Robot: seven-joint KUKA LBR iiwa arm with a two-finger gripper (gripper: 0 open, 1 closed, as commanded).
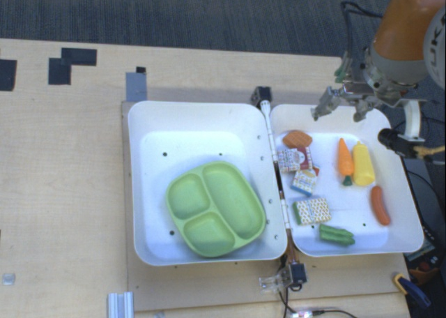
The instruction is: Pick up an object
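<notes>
— What am I looking at on your end?

— I'm watching the end effector (pixel 345 108) hanging over the far rim of the right bin (pixel 411 236). Its two fingers are standing spread apart, and nothing is sitting between them.

— Where are the things it could pick?

— They're all lying in that right bin. A carrot (pixel 344 158) is lying just beside a yellow corn cob (pixel 362 164), nearly touching it, both pointing away from me. A red sausage (pixel 380 206) is sitting nearer the right wall. Along the left side I'm seeing a brown bread roll (pixel 298 139) at the far end, then a small printed box (pixel 290 160), a pale blue carton (pixel 304 182) and a patterned box (pixel 312 210) in a loose row. A green pepper (pixel 336 235) is lying at the near edge.

— And the other bin?

— The left bin (pixel 150 132) is holding a green divided plate (pixel 216 208) with three compartments, sitting flat toward the near right corner. Both bins are resting on the pale wooden surface (pixel 63 191).

— Is the arm touching anything?

— I'm not seeing any contact; the fingers are hovering apart from the roll and the carrot.
</notes>
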